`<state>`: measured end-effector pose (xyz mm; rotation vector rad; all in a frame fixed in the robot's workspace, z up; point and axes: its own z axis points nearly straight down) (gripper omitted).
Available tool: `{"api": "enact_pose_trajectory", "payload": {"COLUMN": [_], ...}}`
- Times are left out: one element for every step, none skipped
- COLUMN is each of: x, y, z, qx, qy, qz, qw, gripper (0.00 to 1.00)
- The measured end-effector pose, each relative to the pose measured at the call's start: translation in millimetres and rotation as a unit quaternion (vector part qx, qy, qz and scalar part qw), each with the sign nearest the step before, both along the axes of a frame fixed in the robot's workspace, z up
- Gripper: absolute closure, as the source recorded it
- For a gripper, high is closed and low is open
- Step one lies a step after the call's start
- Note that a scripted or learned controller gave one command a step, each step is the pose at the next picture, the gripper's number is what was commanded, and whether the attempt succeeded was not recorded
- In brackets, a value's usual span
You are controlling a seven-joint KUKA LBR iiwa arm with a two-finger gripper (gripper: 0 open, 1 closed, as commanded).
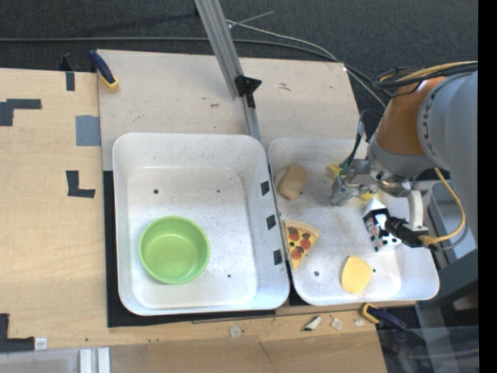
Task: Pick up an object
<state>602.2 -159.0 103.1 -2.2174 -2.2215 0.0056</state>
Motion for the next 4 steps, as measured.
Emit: {"api": "enact_pose_trajectory", "payload": {"x": [10.7, 8.0, 8.5, 16.3], "y": [2.5, 13.4, 14.0, 62.5], "z": [53.9, 106.1, 143.8, 129.9], "qx": [0.0006, 0.0008, 0.0004, 0.0007], "qy": [-0.003, -0.002, -0.003, 0.0], "qz": [0.0, 0.0, 0.0, 0.001], "qw": [1.0, 1.0, 1.0, 1.0], "gripper": [1.0, 1.0, 1.0, 1.0]}}
